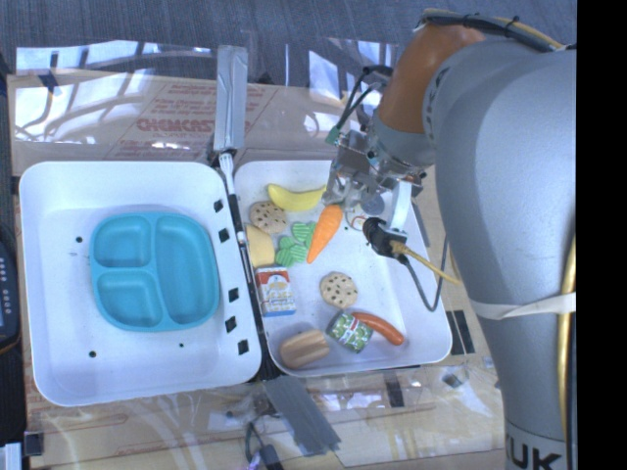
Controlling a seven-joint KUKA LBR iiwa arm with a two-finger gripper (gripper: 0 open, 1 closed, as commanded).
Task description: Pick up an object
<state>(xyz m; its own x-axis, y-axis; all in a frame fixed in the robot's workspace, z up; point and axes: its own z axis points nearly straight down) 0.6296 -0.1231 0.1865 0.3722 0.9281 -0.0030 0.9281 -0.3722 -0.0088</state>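
Note:
The right bin (431,311) holds several toy foods: a yellow banana (294,198), an orange carrot (325,231), a green leafy piece (292,248), two cookies (266,215) (338,288), a small carton (276,291), a bread roll (305,347), a green can (348,330) and a red sausage (380,327). My gripper (345,192) hangs over the bin's far part, just above the carrot's upper end and right of the banana. Whether it touches the carrot is unclear.
In the left bin (59,360) lies a blue divided plate (155,268). A black hinge strip (235,262) separates the bins. The grey arm (500,184) covers the right side, and cables (411,258) dangle over the right bin's edge.

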